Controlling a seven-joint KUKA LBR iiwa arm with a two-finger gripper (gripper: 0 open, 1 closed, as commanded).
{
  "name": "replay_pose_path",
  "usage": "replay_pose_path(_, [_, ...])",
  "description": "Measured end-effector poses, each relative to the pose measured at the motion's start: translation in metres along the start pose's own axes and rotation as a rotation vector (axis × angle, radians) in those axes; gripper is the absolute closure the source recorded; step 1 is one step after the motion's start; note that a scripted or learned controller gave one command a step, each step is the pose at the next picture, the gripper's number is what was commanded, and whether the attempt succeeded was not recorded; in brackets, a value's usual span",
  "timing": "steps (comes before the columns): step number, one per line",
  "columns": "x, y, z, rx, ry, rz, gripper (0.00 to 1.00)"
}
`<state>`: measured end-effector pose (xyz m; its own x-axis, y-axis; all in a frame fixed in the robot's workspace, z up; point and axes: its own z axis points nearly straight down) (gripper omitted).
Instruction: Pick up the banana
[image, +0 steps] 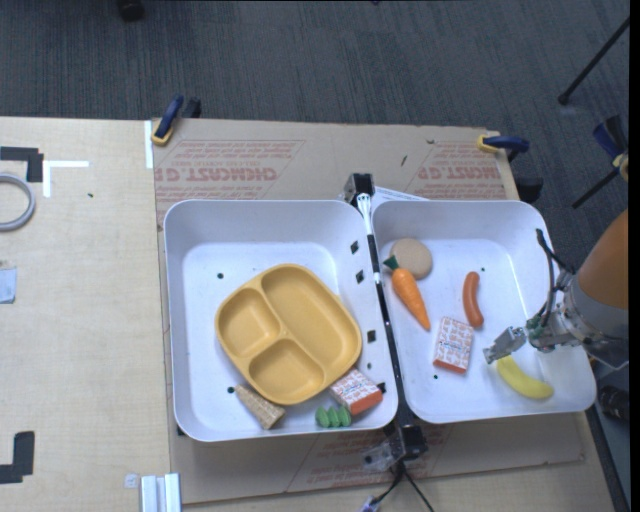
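The yellow banana (526, 379) lies on the floor of the right bin (470, 222), near its front right corner. My gripper (517, 345) comes in over the bin's right wall and hovers just above and behind the banana. It looks open, with one grey finger (502, 344) sticking out to the left. Nothing is between its fingers, and the banana rests free on the bin floor.
The right bin also holds a red-and-white carton (454, 345), a sausage (472, 299), a carrot (410, 297) and a beige round item (411, 257). In the left bin are a yellow divided plate (287, 333), a cracker (259, 406), green pieces (334, 416) and a small red box (357, 391).
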<state>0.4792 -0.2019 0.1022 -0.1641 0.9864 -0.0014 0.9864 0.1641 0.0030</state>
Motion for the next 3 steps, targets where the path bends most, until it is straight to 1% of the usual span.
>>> replay_pose_path(1, [-0.001,0.001,-0.010,-0.002,-0.001,0.001,1.00])
replay_pose_path(2, [0.000,0.001,-0.010,-0.002,-0.001,0.001,0.00])
replay_pose_path(3, [0.010,0.001,-0.042,0.000,-0.001,-0.526,0.00])
